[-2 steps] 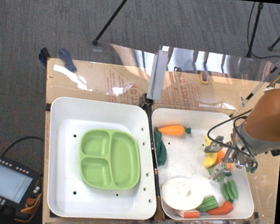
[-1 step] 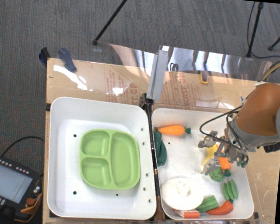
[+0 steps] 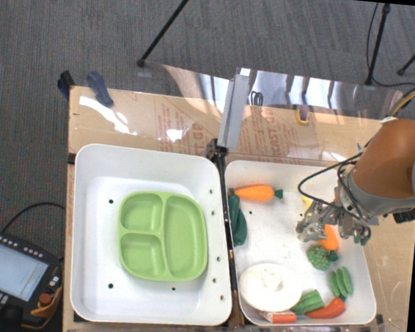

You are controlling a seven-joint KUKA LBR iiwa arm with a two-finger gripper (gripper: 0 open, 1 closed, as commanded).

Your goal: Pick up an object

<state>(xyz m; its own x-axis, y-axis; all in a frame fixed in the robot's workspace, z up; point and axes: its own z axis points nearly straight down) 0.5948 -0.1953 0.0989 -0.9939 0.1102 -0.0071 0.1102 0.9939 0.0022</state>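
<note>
We see the grey arm with its orange band reaching in over the right-hand shallow white bin, and we take that bin as our landmark. The metal pincer hangs low over the bin's right half, just above a small orange piece that lies partly under it. We cannot tell whether the pincer is spread or pressed together, nor whether it touches the orange piece.

Inside the bin, just below the orange piece, sits a knobbly green broccoli-like toy. Further toward the bin's lower right corner lies a green ridged pod-shaped toy. Along the bin's bottom edge we see a red chilli-shaped toy with a green leafy piece touching it, and a small red and white stick beside them. A round white lidded dish rests at the bin's lower middle. Near the bin's upper left lies an orange toy carrot with a green top, and a dark green cloth-like object lies along the bin's left wall.

Left of this bin, on the same counter, the second white bin holds a light green three-compartment plastic tray.
</note>
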